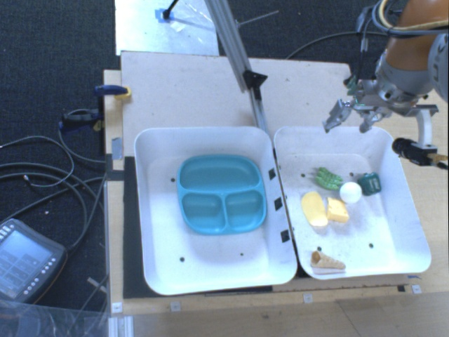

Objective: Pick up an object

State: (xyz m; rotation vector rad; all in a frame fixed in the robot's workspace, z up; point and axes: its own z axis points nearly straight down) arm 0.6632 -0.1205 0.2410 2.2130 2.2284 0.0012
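Likely the ball (350, 192) is light, hard and slick, apt to roll, so a grip across its middle looks best. It lies in the right bin (414, 220), touching the green toy (327, 179) and just beside the cup (370, 183). The claw (352, 117) hangs spread wide and bare above the bin's far rim, well apart from the ball.

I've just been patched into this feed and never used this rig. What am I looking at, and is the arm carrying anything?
One fixed camera looks down at a slant on a bench. The grey arm with an orange band reaches in from the right; its two-finger pincer hangs open above the right white bin's far edge, holding nothing. That bin holds a green leafy toy, white ball, dark green cup, yellow oval piece, yellow wedge and tan cone. The left white bin holds a teal divided plastic plate.
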